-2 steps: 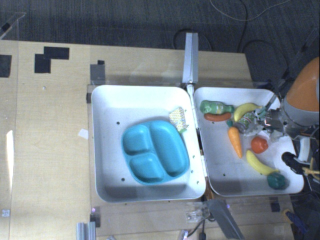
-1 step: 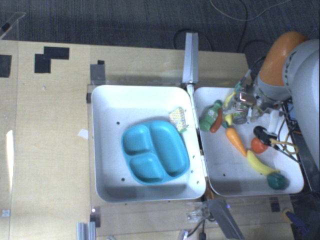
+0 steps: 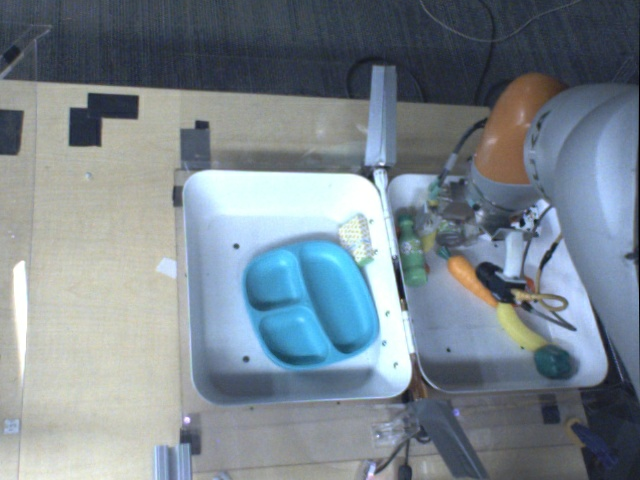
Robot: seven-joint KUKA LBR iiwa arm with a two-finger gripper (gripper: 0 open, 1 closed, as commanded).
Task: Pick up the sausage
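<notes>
My gripper (image 3: 447, 224) hangs low over the back left part of the right bin (image 3: 455, 353), under the arm's orange band (image 3: 512, 128). Its dark wrist and cables cover the tips and whatever lies right beneath them. A green knobbly item (image 3: 410, 253) lies just to its left, along the bin's left wall. An orange carrot (image 3: 466, 272) lies just in front of it.
In the right bin, a yellow banana (image 3: 520, 326), scissors (image 3: 525, 293) and a teal round object (image 3: 555, 361) lie towards the front right. The left bin (image 3: 205, 268) holds a blue divided plate (image 3: 310, 303) and a small yellow-green patterned piece (image 3: 357, 238) by its right wall.
</notes>
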